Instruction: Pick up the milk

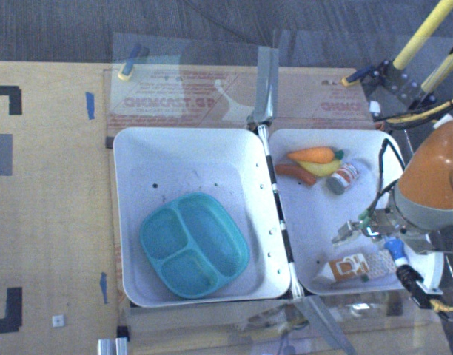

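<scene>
Over the right bin, the tool hung low at the end of the grey arm that came in from the right, its orange band showing above the wrist. Its two fingers stood spread apart with nothing between them, pointing toward the left. The milk, a small carton with a blue cap end, lay on its side near the front wall of the same bin, just below the tool and apart from it. Toward the back of that bin lay a carrot, a banana, a brown sausage-like piece and a small can, bunched close together. On the table, the left bin held a teal divided plate resting flat toward its front.
</scene>
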### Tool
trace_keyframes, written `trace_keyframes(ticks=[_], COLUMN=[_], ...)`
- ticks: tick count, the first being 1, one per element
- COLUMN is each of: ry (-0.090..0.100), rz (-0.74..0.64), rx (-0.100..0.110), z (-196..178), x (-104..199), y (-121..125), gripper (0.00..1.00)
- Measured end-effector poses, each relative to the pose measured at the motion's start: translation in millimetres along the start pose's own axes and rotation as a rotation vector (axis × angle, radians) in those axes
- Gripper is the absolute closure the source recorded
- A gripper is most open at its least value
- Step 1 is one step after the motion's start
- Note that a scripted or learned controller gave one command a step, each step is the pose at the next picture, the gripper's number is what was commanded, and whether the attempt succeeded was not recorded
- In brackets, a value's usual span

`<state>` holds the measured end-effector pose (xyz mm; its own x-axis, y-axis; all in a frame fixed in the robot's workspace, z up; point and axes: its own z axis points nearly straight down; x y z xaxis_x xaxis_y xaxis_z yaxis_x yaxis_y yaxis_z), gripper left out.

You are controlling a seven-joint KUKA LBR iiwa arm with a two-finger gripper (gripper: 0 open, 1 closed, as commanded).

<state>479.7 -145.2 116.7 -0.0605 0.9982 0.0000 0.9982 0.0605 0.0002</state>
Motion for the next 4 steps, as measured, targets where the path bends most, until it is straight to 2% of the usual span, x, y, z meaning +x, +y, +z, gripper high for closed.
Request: trace_keyframes(ticks=[1,2,3,4], ry=[-0.004,-0.001,0.000,-0.001], rz=[0.081,0.029,-0.051,0.135], rx=[-0.007,-0.001,0.001,0.000], z=[28,-77,4,2], x=[47,-8,29,4], y=[4,0,1,0], gripper=[0.00,0.00,0.00,0.00])
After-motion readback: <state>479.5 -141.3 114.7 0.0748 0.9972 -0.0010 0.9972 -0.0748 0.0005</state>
